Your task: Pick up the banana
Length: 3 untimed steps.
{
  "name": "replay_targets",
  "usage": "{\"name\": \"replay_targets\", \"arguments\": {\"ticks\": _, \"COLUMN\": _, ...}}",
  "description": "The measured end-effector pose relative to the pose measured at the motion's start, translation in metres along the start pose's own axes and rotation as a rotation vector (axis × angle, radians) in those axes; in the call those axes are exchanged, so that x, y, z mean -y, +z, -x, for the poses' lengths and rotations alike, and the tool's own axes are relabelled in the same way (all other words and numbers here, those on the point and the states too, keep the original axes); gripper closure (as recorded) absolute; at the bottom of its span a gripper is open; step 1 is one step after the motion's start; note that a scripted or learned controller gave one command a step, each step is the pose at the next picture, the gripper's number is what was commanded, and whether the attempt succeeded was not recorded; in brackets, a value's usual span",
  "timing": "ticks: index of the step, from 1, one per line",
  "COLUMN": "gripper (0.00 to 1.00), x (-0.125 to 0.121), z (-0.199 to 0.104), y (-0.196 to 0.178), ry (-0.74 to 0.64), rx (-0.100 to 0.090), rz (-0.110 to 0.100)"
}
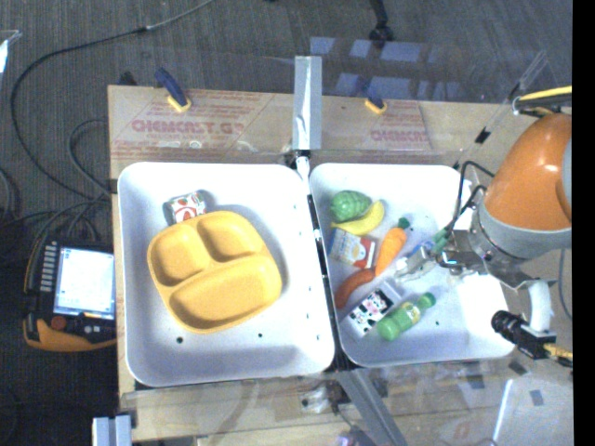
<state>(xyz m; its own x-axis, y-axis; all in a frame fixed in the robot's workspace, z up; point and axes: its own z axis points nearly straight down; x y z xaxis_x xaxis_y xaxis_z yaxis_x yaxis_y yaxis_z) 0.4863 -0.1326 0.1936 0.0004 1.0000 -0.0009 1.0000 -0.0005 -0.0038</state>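
The banana [365, 220] is yellow and curved. It lies in the upper left part of the right bin [483, 319], just under a green round vegetable [350, 203]. My gripper [420, 260] reaches in from the right and hangs low over the middle of that bin. It sits to the right of and below the banana, close to an orange carrot [391, 247], and apart from the banana. Nothing shows in its grasp.
Also in the right bin are a small carton [347, 246], a reddish piece [351, 289], a black-and-white box [373, 310] and a green bottle [406, 316]. The left bin [139, 342] holds a yellow divided plate [216, 269] and a small can [186, 206].
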Motion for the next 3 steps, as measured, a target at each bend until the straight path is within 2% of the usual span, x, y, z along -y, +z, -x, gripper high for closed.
{"name": "replay_targets", "arguments": {"ticks": 1, "gripper": 0.00, "x": -0.071, "z": 0.010, "y": 0.038, "ry": 0.115, "rx": -0.003, "rz": 0.000}}
{"name": "replay_targets", "arguments": {"ticks": 2, "gripper": 0.00, "x": -0.141, "z": -0.009, "y": 0.065, "ry": 0.164, "rx": 0.000, "rz": 0.000}}
{"name": "replay_targets", "arguments": {"ticks": 3, "gripper": 0.00, "x": -0.161, "z": 0.013, "y": 0.104, "ry": 0.353, "rx": 0.003, "rz": 0.011}}
